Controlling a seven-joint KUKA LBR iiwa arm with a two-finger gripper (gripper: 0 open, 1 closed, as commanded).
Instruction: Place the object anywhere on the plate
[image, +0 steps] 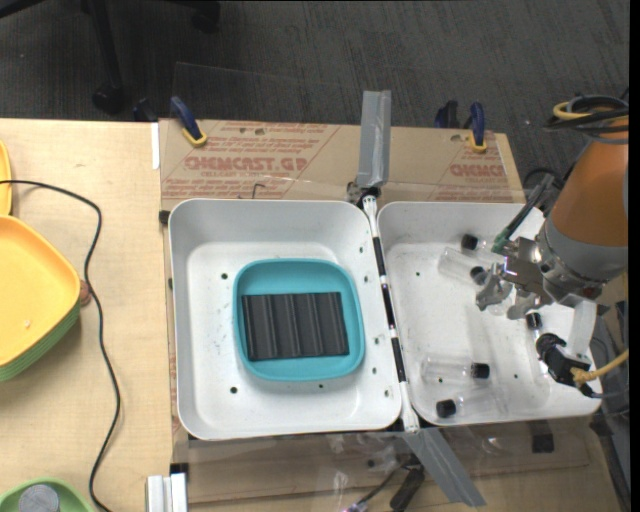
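We see the teal plate (298, 322) centred in the left bin (190, 330), carrying a dark ribbed insert. Clear vials (455, 372) with black caps lie scattered in the right bin (420, 290). The gripper (497, 291) hangs over that bin's right side; we cannot tell its opening

Teal plate (297, 370) with dark grey ribbed centre; white bins (200, 330).

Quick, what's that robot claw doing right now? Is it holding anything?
Gripper: over the right bin, among clear vials; open, shut or holding something cannot be told from this view.
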